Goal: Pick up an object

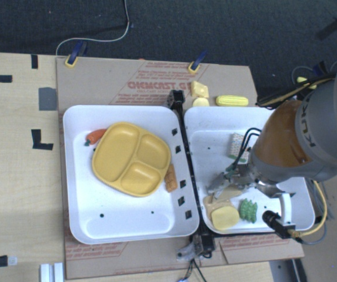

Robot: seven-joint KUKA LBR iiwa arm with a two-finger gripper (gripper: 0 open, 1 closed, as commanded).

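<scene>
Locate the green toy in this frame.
The green toy lies in the right bin, near its front edge, just right of a pale yellow block and below the arm's wrist.

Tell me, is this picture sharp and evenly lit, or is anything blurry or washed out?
Camera view: light is even, shadows soft; the yellow tray looks fairly crisp, the white bins are bright but not blown out, the big grey arm looms soft and slightly blurred, and the floor above is dark.
</scene>
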